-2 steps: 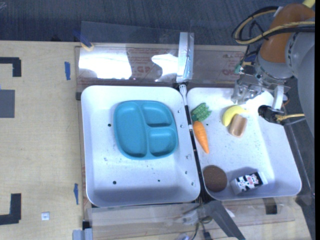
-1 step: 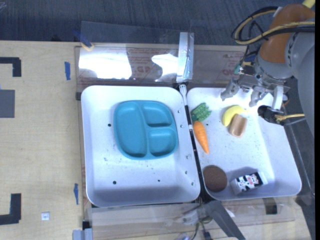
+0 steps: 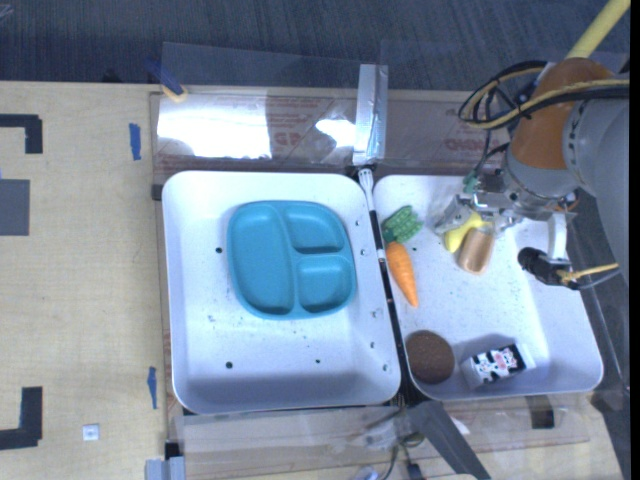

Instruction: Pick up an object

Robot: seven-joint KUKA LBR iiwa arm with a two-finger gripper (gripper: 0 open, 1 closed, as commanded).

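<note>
- I see the arm [image 3: 560, 118] reaching in from the right, its orange band above the far right corner of the right bin [image 3: 560, 338].
- The gripper [image 3: 478, 216] hangs over the far half of the right bin, directly above two small items.
- I cannot tell how its fingers stand; the wrist body hides them from this angle.
- Under the gripper lie a yellow piece [image 3: 455, 238] and a tan cylindrical piece [image 3: 475, 251], touching each other; I cannot tell whether either is gripped.
- A toy carrot [image 3: 402, 268] with green top lies along the left wall of the right bin, top toward the far edge.
- A brown round object [image 3: 430, 355] sits near the front left corner of the right bin.
- A small black-and-white patterned box [image 3: 497, 362] lies just beside it, toward the front edge.
- The left bin [image 3: 190, 348] carries a blue divided plate [image 3: 291, 258], flat, near its centre.
- Both bins rest side by side on the surface [image 3: 70, 288], walls touching.
</note>
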